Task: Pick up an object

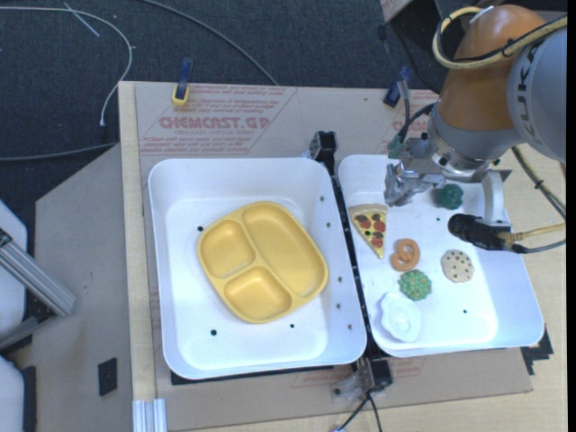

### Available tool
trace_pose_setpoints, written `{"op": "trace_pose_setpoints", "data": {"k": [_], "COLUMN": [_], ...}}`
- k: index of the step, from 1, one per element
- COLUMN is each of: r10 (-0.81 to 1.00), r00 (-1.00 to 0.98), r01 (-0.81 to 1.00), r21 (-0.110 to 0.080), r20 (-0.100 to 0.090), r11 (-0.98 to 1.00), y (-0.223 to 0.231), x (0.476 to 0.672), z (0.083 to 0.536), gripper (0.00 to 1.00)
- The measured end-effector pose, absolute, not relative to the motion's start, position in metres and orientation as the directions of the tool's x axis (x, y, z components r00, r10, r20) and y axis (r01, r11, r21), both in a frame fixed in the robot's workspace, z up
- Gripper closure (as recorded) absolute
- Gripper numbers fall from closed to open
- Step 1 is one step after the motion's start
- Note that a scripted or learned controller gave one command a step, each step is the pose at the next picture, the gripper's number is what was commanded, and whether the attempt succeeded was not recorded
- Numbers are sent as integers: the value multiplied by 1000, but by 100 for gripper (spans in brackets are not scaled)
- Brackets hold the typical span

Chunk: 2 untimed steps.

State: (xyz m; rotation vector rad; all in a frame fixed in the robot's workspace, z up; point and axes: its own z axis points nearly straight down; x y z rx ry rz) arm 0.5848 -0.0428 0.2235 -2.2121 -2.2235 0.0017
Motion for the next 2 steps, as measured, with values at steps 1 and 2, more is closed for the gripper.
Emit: {"op": "trace_pose_setpoints", "data": {"k": [1,2], "r10": [1000,1000], "r00": [-6,-4], "r01": [1000,1000], "r21": [-4,-5], "r20": [3,2], "r11": [6,4], "y": [17,69], "x": [563,543], "z": [224,216], "gripper": [100,100]}}
